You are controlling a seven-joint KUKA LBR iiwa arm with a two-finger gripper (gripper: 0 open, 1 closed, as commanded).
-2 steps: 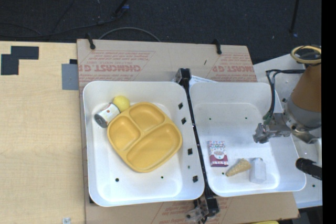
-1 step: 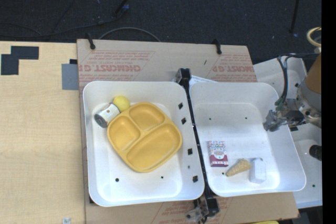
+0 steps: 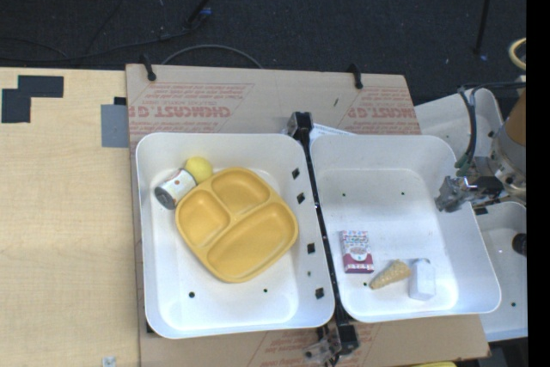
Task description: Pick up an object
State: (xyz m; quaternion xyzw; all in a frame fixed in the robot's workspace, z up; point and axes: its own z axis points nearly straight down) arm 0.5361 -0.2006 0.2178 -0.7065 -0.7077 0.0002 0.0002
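- While the gripper point(image 3: 454, 192) hangs at the right bin's point(image 3: 378, 159) 3 o'clock rim, nothing is visibly held, and I cannot tell how its jaws stand; they blur into cables.
- Candidate objects lie toward 5 o'clock in that bin: a small red-and-white carton point(image 3: 356, 250), a tan cone-shaped piece point(image 3: 390, 274) just beside it, and a pale white block point(image 3: 421, 278) touching or nearly touching the cone.
- Likely trouble: the cone and block sit so close that a descent could nudge both and close on neither; the block, near the wall, may leave little room.
- A flat carton could slip out of a shallow pinch.
- The left bin point(image 3: 172, 288) holds a yellow divided tray point(image 3: 236, 223), with a yellow ball point(image 3: 198, 168) and small can point(image 3: 174, 188) at its 10 o'clock.
- Most of the arm is cut off at the right edge; the block's shape is hard to make out.
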